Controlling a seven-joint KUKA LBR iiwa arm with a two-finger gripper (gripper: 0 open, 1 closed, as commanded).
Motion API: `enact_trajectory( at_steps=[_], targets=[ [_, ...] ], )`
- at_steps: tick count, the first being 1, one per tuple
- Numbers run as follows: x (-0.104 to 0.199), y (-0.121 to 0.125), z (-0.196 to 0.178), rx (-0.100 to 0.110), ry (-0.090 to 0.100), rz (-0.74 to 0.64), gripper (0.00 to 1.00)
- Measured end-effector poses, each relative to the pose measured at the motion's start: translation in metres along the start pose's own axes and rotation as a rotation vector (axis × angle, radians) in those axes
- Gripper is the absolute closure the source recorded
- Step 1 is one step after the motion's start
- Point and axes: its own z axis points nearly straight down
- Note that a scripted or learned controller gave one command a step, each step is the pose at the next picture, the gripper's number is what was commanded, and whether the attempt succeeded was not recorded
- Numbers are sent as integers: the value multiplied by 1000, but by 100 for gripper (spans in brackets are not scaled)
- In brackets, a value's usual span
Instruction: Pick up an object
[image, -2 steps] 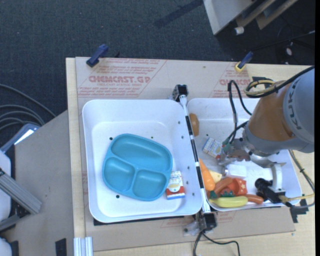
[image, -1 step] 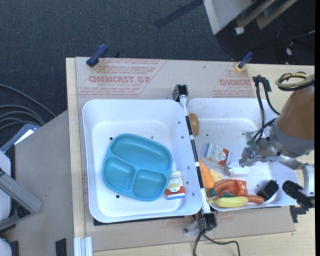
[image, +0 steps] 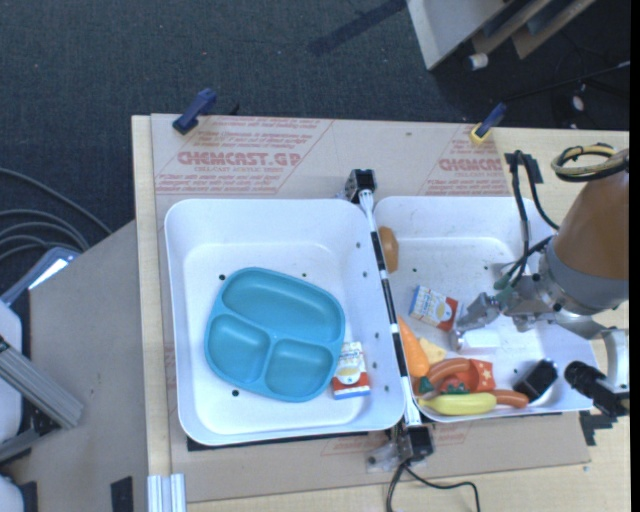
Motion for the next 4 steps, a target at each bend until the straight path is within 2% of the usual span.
enact_trajectory(
  at_steps=[1,2,3,4],
  targets=[
    [15,12,73,-16,-5,1,0],
    [18,121,79,-23,-8,-2,0],
    [18,124,64,-31,-9,-2,100],
    [63,178,-12,-1,0,-2,100]
  ],
)
